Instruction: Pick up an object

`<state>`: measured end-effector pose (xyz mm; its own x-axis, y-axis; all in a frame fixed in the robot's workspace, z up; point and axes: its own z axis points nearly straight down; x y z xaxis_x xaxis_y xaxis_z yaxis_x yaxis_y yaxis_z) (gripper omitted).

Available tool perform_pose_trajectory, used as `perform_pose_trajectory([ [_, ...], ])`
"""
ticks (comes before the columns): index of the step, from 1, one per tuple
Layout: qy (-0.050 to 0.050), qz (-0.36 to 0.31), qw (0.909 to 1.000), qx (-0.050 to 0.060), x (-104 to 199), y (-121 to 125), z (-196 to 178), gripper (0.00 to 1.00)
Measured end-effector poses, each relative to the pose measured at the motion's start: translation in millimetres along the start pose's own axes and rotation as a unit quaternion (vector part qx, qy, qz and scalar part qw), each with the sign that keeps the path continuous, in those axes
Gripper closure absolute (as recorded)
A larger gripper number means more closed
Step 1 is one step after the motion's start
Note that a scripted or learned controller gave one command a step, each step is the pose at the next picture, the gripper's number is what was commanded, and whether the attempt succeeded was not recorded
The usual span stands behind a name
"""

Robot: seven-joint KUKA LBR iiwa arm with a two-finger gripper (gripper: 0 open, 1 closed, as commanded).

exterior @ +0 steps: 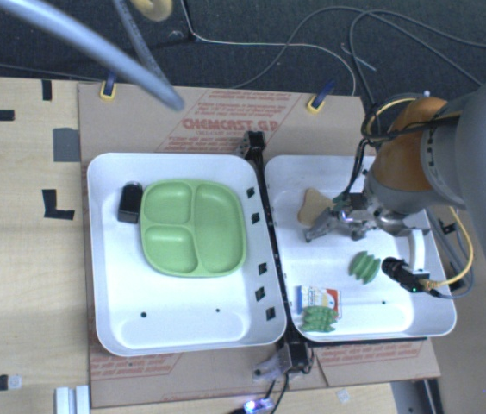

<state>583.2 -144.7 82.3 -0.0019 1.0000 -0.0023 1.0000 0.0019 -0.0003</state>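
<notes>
Hand near tan piece | grip unclear | right bin front open

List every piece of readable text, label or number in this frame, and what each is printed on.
Red print on the cardboard sheet under the bins: large line looks like "CHEMCAST GP", blurred; smaller lines above it unreadable.
Red print along the sheet's front edge: too small to read.
Small packet in the right bin: coloured printing, illegible.

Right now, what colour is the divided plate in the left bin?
Light green: the divided plate, seen in the camera view.
</notes>
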Motion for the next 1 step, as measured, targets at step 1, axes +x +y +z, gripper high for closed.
perform_pose_trajectory([
  [1,0.000,0.000,1.0000,-0.002,-0.3,1.2,-13.8,1.00],
])
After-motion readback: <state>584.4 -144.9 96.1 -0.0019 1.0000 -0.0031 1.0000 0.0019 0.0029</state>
